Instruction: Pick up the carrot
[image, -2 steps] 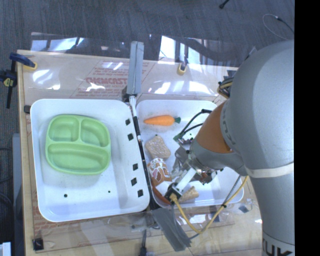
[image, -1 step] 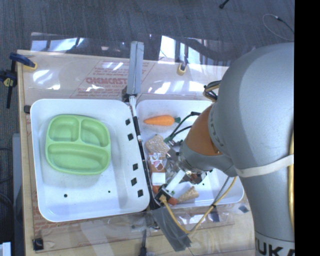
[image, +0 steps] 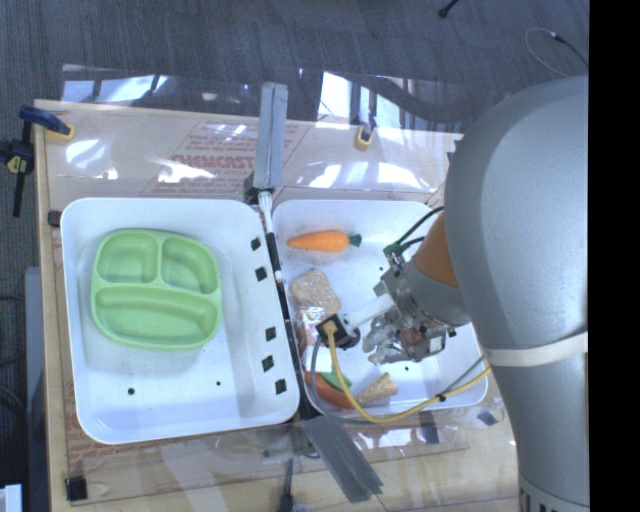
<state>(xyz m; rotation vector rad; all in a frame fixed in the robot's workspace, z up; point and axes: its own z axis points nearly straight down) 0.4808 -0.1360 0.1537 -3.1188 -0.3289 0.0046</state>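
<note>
Pick not done imo: orange green-tipped carrot (image: 318, 240) lies free, my tool (image: 396, 338) hangs nearby but apart, I can't tell its grip state.

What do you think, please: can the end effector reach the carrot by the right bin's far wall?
Probably yes. The carrot lies uncovered with open floor around it, and the end effector hangs over the right bin; the bread slice lies apart from it.
</note>
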